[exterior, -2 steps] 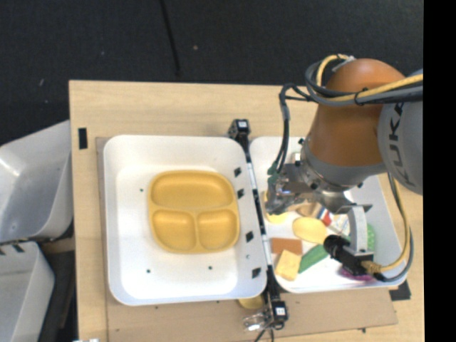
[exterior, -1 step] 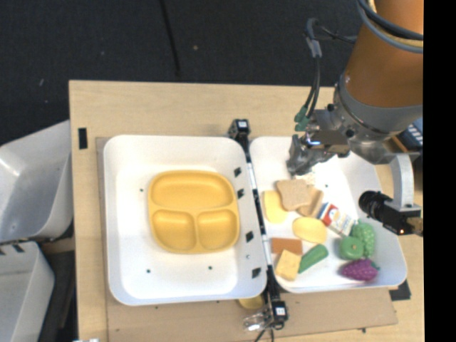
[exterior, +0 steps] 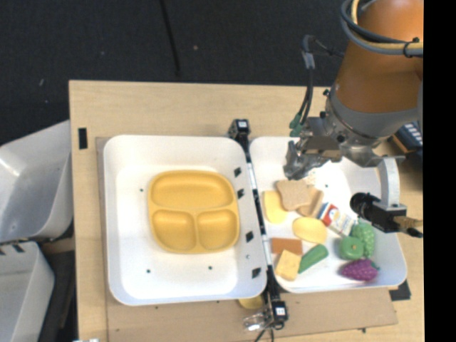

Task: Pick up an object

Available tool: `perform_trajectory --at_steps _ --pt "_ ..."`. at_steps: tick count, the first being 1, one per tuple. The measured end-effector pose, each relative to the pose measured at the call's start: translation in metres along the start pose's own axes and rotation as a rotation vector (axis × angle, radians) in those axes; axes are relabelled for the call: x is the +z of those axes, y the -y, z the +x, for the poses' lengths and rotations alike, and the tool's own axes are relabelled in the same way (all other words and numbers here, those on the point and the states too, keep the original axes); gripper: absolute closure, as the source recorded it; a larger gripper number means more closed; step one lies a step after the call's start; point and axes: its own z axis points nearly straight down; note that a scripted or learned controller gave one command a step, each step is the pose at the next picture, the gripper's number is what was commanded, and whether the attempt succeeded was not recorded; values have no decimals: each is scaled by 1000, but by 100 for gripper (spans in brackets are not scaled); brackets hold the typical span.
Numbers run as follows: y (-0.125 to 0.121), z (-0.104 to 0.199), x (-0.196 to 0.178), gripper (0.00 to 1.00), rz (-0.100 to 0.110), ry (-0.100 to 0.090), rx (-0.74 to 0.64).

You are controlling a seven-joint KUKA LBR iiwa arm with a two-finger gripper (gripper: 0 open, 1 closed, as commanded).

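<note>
My gripper (exterior: 300,164) hangs over the back of the right bin (exterior: 388,280), just above and behind a toy bread slice (exterior: 292,194). Nothing shows between its tips. Toy foods lie in a cluster in front of it: a pale yellow disc (exterior: 273,206), a yellow lemon-like piece (exterior: 309,229), an orange block (exterior: 286,246), a cheese wedge (exterior: 288,265), a green pod (exterior: 313,258), a green broccoli (exterior: 357,242), purple grapes (exterior: 358,269) and a small white carton with red and blue print (exterior: 335,216).
The left bin (exterior: 128,262) holds a yellow divided plate (exterior: 192,211). A black clamp-like part (exterior: 372,210) juts in at the right bin's right side. The bins' shared rim (exterior: 254,198) runs between them. The arm's grey and orange body (exterior: 377,70) looms over the right bin's back.
</note>
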Motion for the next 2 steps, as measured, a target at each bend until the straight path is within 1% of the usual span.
perform_trajectory --at_steps 1,2 --pt "0 26 44 100 1 -1 -6" --pt "-1 25 31 100 -3 -2 -9"
